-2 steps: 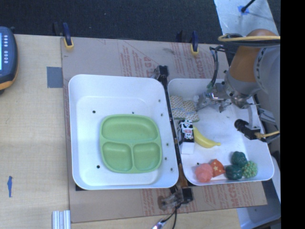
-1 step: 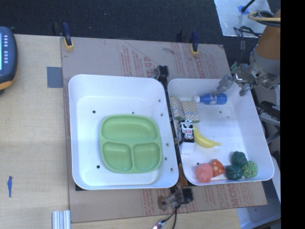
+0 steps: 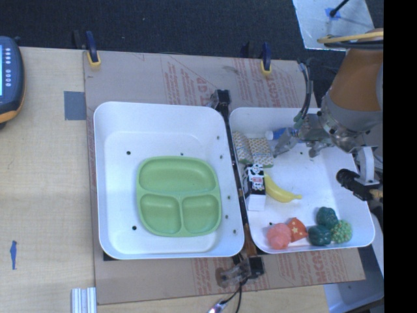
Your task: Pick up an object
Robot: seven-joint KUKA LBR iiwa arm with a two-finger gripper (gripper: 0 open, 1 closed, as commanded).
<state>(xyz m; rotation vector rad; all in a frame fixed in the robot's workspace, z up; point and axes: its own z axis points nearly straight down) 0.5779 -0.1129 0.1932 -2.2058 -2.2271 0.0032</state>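
My gripper (image 3: 298, 147) hangs over the back of the right bin (image 3: 365, 240), fingers spread open with nothing between them. Just left of it lie a small blue and white object (image 3: 277, 134) and a patterned pouch (image 3: 253, 150). A yellow banana (image 3: 281, 191) lies in front of the gripper, beside a black and white box (image 3: 255, 178). Along the front of the bin sit a pink lump (image 3: 279, 235), a red piece (image 3: 298, 229) with a yellow mark, and green vegetable toys (image 3: 329, 227).
The left bin (image 3: 107, 175) holds a green divided plate (image 3: 177, 195). The wall between the two bins runs just left of the pouch and box. A dark device with an orange edge (image 3: 10, 77) sits at the bench's far left.
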